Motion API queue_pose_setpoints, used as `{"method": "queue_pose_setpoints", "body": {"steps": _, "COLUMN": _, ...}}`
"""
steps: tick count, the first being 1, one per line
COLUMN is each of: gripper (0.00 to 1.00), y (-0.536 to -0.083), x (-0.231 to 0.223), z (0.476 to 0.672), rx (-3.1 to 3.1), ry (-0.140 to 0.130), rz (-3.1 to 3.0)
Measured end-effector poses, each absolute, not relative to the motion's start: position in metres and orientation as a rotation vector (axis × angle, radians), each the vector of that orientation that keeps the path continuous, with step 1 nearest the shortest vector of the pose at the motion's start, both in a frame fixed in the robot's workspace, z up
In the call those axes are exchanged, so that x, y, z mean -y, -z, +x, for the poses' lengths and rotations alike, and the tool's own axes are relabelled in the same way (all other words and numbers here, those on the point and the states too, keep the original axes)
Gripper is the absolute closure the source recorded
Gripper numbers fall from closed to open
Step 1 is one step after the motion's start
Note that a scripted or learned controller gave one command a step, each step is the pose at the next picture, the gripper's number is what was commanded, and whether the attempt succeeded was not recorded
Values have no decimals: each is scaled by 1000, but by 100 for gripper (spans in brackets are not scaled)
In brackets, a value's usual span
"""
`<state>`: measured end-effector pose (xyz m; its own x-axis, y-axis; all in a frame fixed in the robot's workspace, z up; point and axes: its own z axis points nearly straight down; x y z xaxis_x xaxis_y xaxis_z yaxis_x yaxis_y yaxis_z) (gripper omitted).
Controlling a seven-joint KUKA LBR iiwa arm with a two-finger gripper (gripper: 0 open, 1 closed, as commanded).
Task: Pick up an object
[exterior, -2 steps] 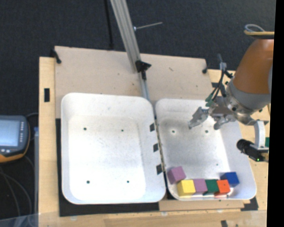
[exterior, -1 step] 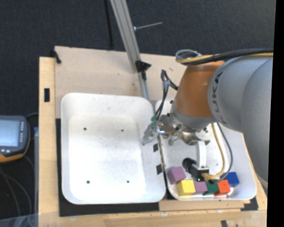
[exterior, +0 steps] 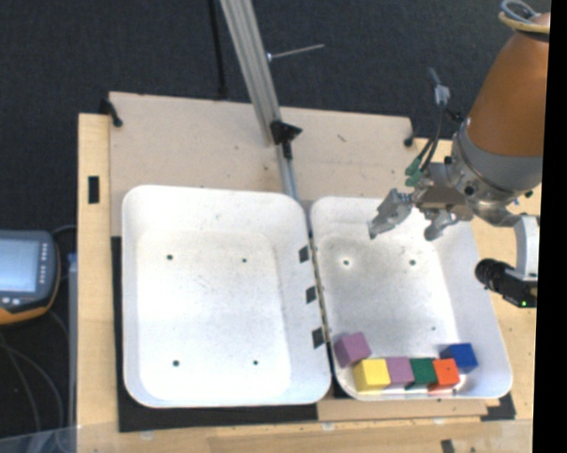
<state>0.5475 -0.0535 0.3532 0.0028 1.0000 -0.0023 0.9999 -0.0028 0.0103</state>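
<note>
A wooden bench (exterior: 221, 143) stands on dark carpet and bears two shallow white bins side by side, with a slanted metal rail (exterior: 257, 74) rising from the seam between them toward the far edge. A small grey device with a screen (exterior: 14, 270) sits off the bench, far out past the left bin (exterior: 215, 293).

The gripper (exterior: 411, 217) hangs above the far end of the right bin (exterior: 394, 282), its two fingers spread wide and holding nothing. Below it the bin floor is bare apart from dark specks.

The blocks lie well away from the gripper, all bunched along the bin's near wall. A purple block (exterior: 352, 347) sits a little apart and nearest to the gripper. Past it runs a tight row: a yellow block (exterior: 373, 374), a second purple block (exterior: 400, 371), a green block (exterior: 422, 371) and an orange block (exterior: 445, 373), touching or nearly so. A blue block (exterior: 460, 355) lies just beyond the orange one.

The arm has yet to travel toward the near wall and come down. The lone purple block looks like the best target, since it has free space on most sides. The row offers the fingers little room between neighbours, and the bin wall crowds them there. The fingers should straddle the block squarely, with one on each flat face, before closing.
</note>
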Motion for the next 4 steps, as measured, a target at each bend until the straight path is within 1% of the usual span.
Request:
{"method": "queue_pose_setpoints", "body": {"steps": 1, "gripper": 0, "y": -492, "x": 149, "z": 558, "rx": -2208, "ry": -6, "rz": 2217}}
{"method": "queue_pose_setpoints", "body": {"steps": 2, "gripper": 0, "y": -549, "x": 115, "z": 646, "rx": -2222, "ry": -6, "rz": 2210}}
{"method": "queue_pose_setpoints", "body": {"steps": 3, "gripper": 0, "y": -548, "x": 128, "z": 581, "rx": -2218, "ry": 0, "rz": 2223}}
{"method": "queue_pose_setpoints", "body": {"steps": 4, "gripper": 0, "y": -547, "x": 129, "z": 609, "rx": -2223, "ry": 0, "rz": 2214}}
